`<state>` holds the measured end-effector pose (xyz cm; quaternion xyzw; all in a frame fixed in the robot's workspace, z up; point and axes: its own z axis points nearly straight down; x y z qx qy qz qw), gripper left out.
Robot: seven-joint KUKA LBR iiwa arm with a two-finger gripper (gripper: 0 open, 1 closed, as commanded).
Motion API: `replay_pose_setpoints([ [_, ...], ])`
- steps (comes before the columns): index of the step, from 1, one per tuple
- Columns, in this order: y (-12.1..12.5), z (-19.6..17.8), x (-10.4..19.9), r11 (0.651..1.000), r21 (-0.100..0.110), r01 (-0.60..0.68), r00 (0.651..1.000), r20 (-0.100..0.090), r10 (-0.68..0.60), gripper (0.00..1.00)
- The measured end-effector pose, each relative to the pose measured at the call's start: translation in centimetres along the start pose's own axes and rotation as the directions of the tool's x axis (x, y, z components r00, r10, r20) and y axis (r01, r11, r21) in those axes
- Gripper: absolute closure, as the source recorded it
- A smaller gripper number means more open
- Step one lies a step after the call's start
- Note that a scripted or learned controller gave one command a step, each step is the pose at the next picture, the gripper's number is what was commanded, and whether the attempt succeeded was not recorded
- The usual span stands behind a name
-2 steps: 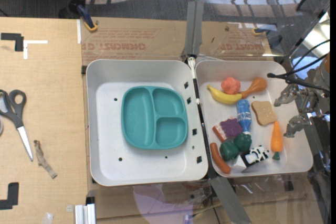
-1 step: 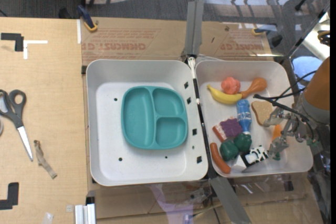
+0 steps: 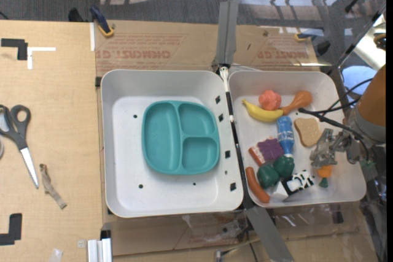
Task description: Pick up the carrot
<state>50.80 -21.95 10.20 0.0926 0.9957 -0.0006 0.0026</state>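
Right bin point(image 3: 344, 193), near its right wall: my claw point(image 3: 323, 159) sits low, directly above the carrot point(image 3: 324, 172), a small orange piece near the front right corner. Whether the claw has closed on it, I cannot tell. Bread point(image 3: 307, 131) lies just behind, a black-and-white block point(image 3: 298, 183) just left. Tight spot, so I judge a steep approach from above suits.

The arm point(image 3: 373, 108) reaches in from the right, its gripper point(image 3: 323, 155) angled downward just beyond the wrist.
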Motion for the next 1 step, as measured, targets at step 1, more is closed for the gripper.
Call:
replay_pose_setpoints([
  [1,7.14,-7.26,4.28,0.998,-0.001,-0.057,0.998,-0.004,0.057,1.0],
])
